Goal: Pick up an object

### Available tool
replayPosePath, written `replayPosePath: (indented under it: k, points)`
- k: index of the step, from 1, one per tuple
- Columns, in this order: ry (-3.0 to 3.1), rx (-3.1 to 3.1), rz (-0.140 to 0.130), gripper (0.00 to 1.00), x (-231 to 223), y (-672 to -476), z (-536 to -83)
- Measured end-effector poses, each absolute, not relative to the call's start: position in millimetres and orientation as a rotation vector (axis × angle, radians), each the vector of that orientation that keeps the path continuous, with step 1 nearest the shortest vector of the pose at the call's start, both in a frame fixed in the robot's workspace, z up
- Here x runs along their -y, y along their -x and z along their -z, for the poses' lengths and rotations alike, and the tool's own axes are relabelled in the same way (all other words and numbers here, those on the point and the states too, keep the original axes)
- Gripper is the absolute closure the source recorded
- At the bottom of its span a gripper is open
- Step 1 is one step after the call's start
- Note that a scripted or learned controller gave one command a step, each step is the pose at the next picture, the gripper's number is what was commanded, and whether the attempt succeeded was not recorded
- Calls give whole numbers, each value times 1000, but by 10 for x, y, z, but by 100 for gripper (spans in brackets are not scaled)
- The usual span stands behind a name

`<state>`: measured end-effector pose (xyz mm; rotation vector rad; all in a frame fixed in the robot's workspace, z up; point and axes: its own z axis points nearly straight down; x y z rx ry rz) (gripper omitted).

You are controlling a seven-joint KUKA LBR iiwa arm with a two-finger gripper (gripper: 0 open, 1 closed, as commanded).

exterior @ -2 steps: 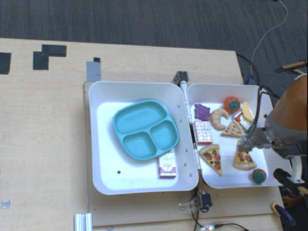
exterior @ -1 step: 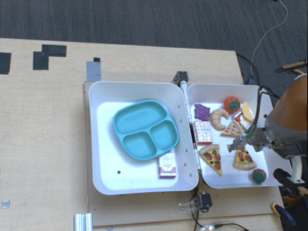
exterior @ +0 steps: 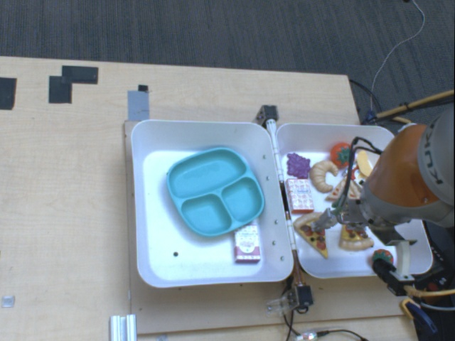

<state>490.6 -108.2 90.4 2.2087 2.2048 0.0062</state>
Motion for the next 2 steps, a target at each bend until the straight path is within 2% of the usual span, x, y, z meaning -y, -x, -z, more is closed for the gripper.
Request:
replayPosePath:
  k: [1, 2]
  points:
    - [-2203, -2204, -17, 100, 1068, -4940, -1025]
    - [-2214, -2225, -6, 100, 490, -4880, -2118]
